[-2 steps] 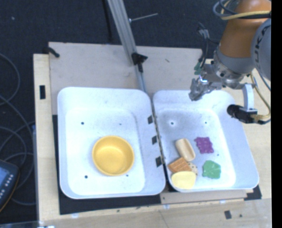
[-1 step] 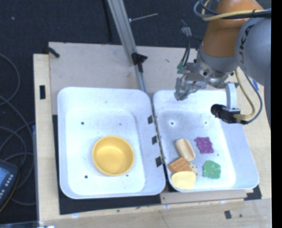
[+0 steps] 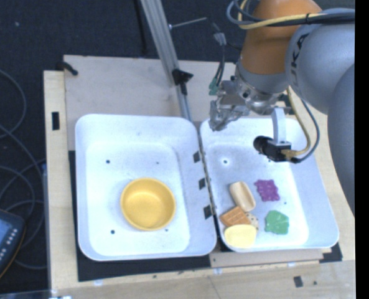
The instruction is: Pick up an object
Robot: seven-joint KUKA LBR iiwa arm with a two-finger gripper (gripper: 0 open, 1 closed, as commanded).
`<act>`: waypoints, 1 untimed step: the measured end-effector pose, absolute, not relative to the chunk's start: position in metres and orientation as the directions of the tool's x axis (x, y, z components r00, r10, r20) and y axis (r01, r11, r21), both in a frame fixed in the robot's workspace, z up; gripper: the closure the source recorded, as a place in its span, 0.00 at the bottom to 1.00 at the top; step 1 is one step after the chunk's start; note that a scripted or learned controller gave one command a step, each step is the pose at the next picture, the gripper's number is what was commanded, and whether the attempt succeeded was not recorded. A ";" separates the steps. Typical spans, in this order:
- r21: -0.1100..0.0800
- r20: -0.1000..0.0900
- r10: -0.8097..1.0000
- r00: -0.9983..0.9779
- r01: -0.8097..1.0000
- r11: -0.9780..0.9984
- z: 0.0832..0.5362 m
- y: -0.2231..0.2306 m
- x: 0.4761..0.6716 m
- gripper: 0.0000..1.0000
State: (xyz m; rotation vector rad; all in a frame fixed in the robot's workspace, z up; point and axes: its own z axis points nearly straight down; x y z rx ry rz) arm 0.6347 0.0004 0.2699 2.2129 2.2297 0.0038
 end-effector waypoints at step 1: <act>-0.001 0.002 1.000 -0.008 1.000 0.008 0.271 0.054 0.628 1.00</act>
